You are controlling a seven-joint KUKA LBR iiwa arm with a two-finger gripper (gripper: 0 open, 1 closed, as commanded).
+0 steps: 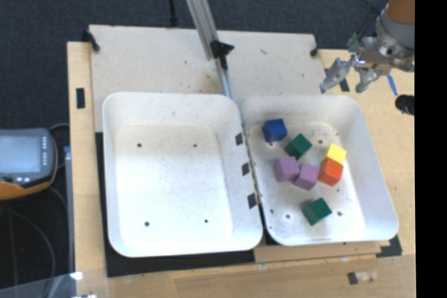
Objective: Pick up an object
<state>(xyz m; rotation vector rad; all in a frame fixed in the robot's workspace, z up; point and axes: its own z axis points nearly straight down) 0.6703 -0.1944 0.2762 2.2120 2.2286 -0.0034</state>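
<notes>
Blocks lie clustered in the right bin [374, 209]: blue block [274, 130] at 11 o'clock, yellow block [336, 153] touching the orange block [331, 172] at 3 o'clock, two purple blocks [296, 172] central. We find the end effector [353, 75] released, grasping nothing, above the worktop [279, 56] beyond the bin's 1 o'clock corner.

White bins: 2 (left bin [119, 150], right bin [374, 178]) | green blocks: 2 [299, 146] [317, 210] | purple blocks: 2 [285, 168] [306, 176] | blue block: 1 [274, 130] | yellow block: 1 [336, 153] | orange block: 1 [331, 172]
</notes>
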